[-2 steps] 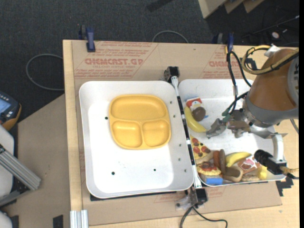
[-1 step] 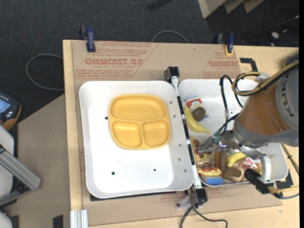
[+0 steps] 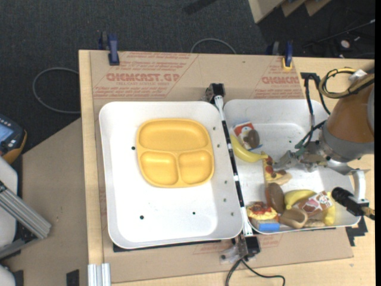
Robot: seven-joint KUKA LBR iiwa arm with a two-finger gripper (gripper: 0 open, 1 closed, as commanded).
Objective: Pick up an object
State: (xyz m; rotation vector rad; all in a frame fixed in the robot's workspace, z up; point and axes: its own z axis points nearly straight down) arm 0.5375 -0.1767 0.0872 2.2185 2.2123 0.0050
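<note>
1. Roughly in the middle of the right bin (image 3: 280,113) hangs the gripper (image 3: 292,158), low over the bin floor, its grey arm (image 3: 351,130) reaching in from the right.
2. Whether its jaws are wide or narrow cannot be told; nothing is seen clamped between them.
3. Just left of the gripper lies a banana (image 3: 247,154), yellow and curved, near the wall between the two bins.
4. Its long axis runs from upper left to lower right, and its lower end points toward a small slice of pizza (image 3: 275,173).
5. Above the banana, touching it, sits a red and white packet (image 3: 246,133) with a brown lump on it.
6. Along the near edge of the right bin lie a second banana (image 3: 297,196), a brown oval piece (image 3: 274,196), a small burger (image 3: 261,210) and a blue block (image 3: 269,226), crowded together.
7. A yellow divided plate (image 3: 175,151) lies in the left bin (image 3: 161,219).
</note>
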